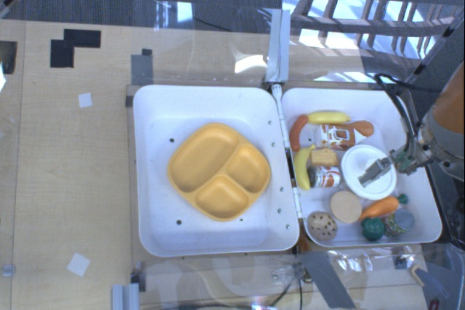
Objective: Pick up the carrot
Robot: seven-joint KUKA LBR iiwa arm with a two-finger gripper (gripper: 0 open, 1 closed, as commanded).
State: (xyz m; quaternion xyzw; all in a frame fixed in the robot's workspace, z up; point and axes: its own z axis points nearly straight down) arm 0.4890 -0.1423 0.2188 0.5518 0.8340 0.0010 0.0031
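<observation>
Here the carrot [381,207] lies just below the tool [375,172].

Bins [211,102] glossy white plastic; bench [65,156] matt pale wood; carrot [381,207] smooth, orange plastic, just below jaws.

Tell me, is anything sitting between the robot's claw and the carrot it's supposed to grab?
Nothing visible blocks it. The gripper hovers over the white plate in the right bin, and the carrot lies just below the plate's edge, uncovered. A green ball and a tan round piece crowd close beside it, though.
</observation>
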